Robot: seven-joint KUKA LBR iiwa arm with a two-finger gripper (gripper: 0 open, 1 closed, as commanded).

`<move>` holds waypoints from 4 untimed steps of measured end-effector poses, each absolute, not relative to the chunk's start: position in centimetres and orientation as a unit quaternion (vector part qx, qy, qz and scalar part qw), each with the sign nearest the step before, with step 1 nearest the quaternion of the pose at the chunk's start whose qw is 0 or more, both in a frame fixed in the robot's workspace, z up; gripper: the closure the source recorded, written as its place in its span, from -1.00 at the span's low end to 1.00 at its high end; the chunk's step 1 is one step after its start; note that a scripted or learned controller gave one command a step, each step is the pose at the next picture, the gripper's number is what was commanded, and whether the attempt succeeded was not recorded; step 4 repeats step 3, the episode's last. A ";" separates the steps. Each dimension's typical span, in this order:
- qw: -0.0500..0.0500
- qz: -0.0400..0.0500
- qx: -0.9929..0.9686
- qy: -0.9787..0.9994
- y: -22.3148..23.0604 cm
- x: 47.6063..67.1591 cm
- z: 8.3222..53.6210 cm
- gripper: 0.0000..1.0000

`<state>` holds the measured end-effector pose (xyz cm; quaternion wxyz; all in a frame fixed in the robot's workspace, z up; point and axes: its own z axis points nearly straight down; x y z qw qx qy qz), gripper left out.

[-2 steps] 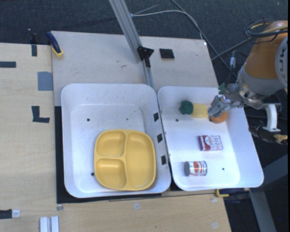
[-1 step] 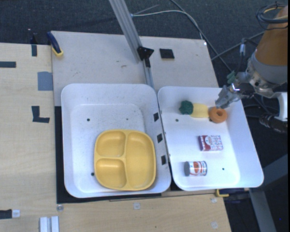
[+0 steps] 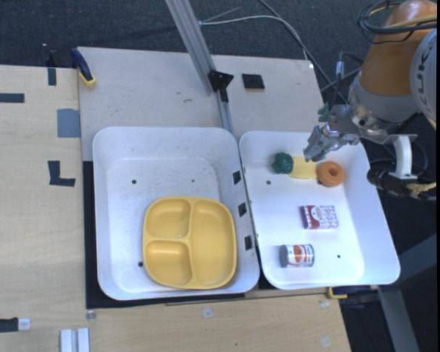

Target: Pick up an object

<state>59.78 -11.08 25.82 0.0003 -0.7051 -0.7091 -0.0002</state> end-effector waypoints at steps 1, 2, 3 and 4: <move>0.001 0.000 -0.705 -0.710 -5.3 60.3 26.1 1.00; 0.002 0.001 -0.705 -0.709 0.2 59.6 24.4 1.00; 0.002 0.000 -0.704 -0.710 6.6 59.2 24.0 1.00; 0.002 0.000 -0.704 -0.710 6.6 59.2 24.0 1.00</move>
